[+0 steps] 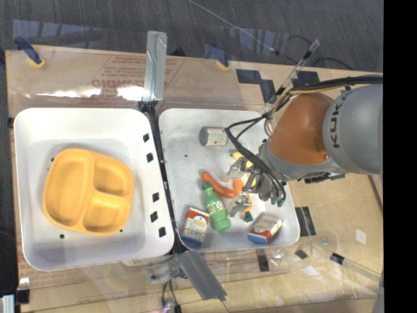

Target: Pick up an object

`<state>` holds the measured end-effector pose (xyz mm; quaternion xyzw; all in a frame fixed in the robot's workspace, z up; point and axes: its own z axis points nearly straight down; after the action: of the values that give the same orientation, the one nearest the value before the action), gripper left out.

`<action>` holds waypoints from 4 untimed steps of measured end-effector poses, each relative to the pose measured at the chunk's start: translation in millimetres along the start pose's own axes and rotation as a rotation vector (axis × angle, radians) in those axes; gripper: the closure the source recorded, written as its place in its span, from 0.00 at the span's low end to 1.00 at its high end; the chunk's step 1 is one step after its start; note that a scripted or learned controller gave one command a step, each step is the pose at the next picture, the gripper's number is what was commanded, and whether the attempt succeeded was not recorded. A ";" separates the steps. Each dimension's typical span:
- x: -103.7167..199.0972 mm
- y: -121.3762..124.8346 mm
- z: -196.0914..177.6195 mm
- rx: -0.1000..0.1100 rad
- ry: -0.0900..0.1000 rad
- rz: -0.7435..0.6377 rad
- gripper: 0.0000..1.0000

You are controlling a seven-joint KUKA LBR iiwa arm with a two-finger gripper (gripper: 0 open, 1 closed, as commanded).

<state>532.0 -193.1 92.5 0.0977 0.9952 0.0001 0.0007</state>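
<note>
White plastic forms the right-hand bin (171, 175), which I take as the landmark for everything else. Along its near wall sit two small cartons: one with a red and white label (195, 227) in the near-left corner, tilted, and a second carton (264, 229) toward the near-right corner. Between them, a green bottle (217, 212) lies on the bin floor, its cap end pointing away from the near wall and its base just beside the left carton. Just beyond the bottle, an orange carrot-shaped toy (218, 185) lies across the middle of the bin, touching or nearly touching the bottle's top. To the right of both, a cluster of small mixed pieces (242, 204) sits directly under the arm's wrist. The gripper (251, 182) reaches down into this cluster from the right side of the bin; cables and the orange band (298, 135) above it hide the jaws, so I cannot tell whether they are open, closed or holding anything. Farther back, near the bin's far wall, a grey cylinder (212, 136) lies on its side, well apart from the rest. Left of the landmark bin, touching it edge to edge, the other white bin (26, 194) holds a yellow divided tray (88, 191). Both rest on the tabletop (339, 240).
</note>
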 end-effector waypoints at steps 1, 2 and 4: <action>30.6 9.9 0.4 0.000 0.000 0.026 0.00; 28.8 11.0 -10.1 0.000 -0.003 0.020 1.00; 29.7 35.0 0.6 0.000 0.002 0.071 0.00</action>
<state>509.6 -153.0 91.8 0.1331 0.9911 0.0001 -0.0001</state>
